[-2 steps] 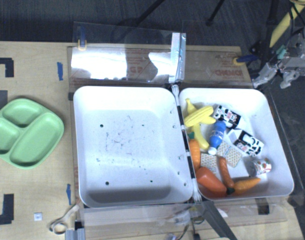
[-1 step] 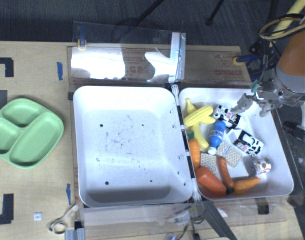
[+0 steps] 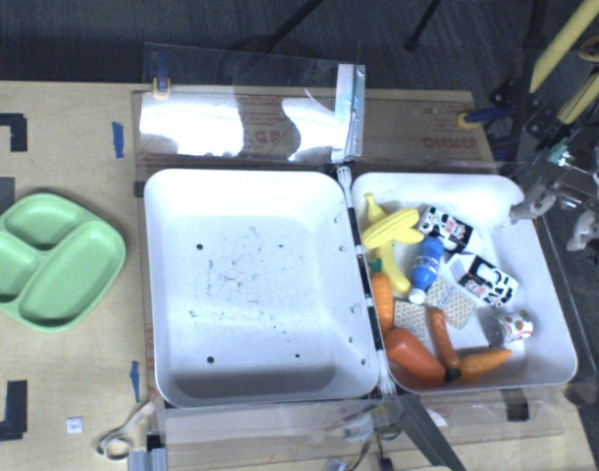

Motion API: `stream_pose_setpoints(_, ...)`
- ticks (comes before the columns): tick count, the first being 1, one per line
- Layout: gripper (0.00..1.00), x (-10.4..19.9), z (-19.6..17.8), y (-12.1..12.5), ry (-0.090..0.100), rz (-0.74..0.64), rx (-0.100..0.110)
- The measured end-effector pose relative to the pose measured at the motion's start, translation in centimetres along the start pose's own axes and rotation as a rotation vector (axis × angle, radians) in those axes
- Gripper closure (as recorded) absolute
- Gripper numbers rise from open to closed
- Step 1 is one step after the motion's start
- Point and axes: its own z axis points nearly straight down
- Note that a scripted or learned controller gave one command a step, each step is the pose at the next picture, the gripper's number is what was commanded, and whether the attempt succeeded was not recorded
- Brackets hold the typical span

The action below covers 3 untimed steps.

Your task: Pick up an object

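Toys [image 3: 432, 287] crowd right bin [image 3: 553, 292] against its left wall.

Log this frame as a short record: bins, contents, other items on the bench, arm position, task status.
left bin: bare white floor with faint scuff marks
right bin: holds the pile of objects
contents: yellow banana, blue bottle, orange carrots, two black-and-white toy cars, waffle-patterned piece
outside bins: green divided plate on the bench, left of the left bin
arm: metal parts at the right edge, beside the right bin; pincer state cannot be told
task status: nothing lifted yet; all objects lie in the right bin
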Motion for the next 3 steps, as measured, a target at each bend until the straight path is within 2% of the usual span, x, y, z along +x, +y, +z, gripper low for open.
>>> stream_pose_setpoints(1, 0.0, 1.7, 2.1, 3.4, 0.0, 0.103, 0.0)
stream_pose_setpoints(2, 0.0, 1.5, 5.0, -4.5, 0.001, 0.363, 0.005)
stream_pose_setpoints(3, 0.0, -0.3, -1.8, -0.4, -0.001, 0.664, 0.002)
